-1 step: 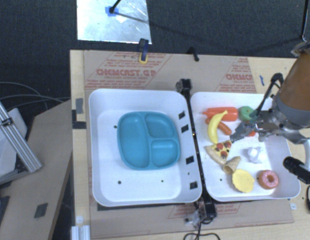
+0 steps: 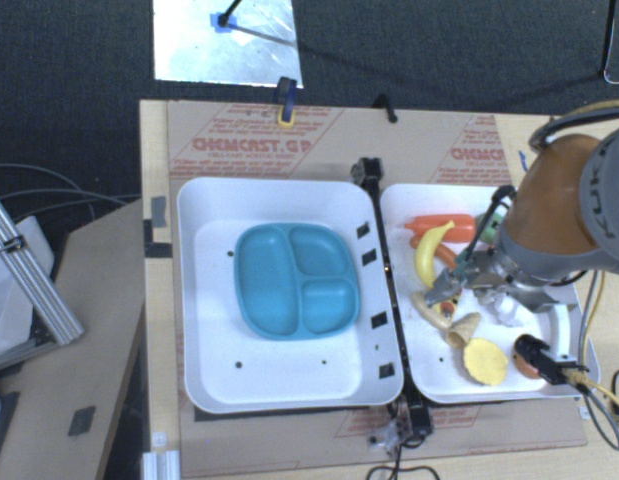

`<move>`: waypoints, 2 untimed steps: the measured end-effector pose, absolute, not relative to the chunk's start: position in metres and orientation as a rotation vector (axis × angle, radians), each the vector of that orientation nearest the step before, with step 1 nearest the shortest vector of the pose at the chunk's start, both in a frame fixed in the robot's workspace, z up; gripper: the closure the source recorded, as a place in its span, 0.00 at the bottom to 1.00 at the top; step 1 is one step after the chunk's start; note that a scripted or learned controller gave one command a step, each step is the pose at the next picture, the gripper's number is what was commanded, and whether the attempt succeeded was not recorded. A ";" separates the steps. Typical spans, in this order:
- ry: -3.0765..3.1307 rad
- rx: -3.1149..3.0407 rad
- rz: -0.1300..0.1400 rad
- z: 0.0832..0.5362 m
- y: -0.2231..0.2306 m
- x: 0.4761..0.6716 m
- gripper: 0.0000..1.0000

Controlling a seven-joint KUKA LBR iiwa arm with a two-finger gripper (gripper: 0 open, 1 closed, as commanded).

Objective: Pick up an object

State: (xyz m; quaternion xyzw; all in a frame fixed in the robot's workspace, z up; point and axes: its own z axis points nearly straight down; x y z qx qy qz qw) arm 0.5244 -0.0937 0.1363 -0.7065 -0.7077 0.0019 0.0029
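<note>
The right white bin (image 2: 409, 373) holds several toy foods: a yellow banana (image 2: 429, 251), an orange-red carrot-like piece (image 2: 441, 224) behind it, a tan cone-shaped piece (image 2: 461, 328), a yellow round piece (image 2: 485, 361) and a small red-brown piece (image 2: 529, 366) near the front. My gripper (image 2: 446, 290) hangs low in this bin, just in front of the banana, over a small tan and orange item (image 2: 438, 311). The arm's grey body and orange band (image 2: 549, 203) cover the bin's right part.
The left white bin (image 2: 204, 268) holds a blue divided plate (image 2: 294, 280). A black clip divider (image 2: 379, 278) runs between the two bins. Cables trail at the front right corner (image 2: 594, 388). The cardboard sheet (image 2: 249, 143) lies under both bins.
</note>
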 end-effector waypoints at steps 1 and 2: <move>-2.231 -2.215 -0.005 0.082 -0.082 0.579 0.00; -2.226 -2.220 -0.004 0.095 -0.083 0.577 1.00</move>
